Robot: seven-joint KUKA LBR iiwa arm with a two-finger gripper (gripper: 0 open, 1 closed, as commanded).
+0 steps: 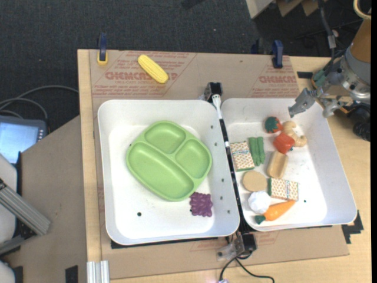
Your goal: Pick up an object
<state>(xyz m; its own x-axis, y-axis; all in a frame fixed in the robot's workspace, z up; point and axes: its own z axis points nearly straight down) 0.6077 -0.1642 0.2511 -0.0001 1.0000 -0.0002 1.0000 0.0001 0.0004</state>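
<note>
Over the right bin's (pixel 339 175) far right corner hangs the gripper (pixel 301 105); whether it is spread or pressed together I cannot tell. Just beneath it lie a tomato (pixel 284 142) and a broccoli (pixel 271 124), with a carrot (pixel 279 210) near the front. In the left bin (pixel 112 158) sit a green plate (pixel 168 160) and grapes (pixel 201 204).

Right bin (pixel 336 175) crowded with toy food (pixel 277 164); its right strip lies bare

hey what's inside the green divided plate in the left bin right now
The green divided plate shows three compartments, all bare green. The purple grapes lie beside it on the left bin floor, by its lower right edge. Whatever is beneath the plate is covered.
</note>
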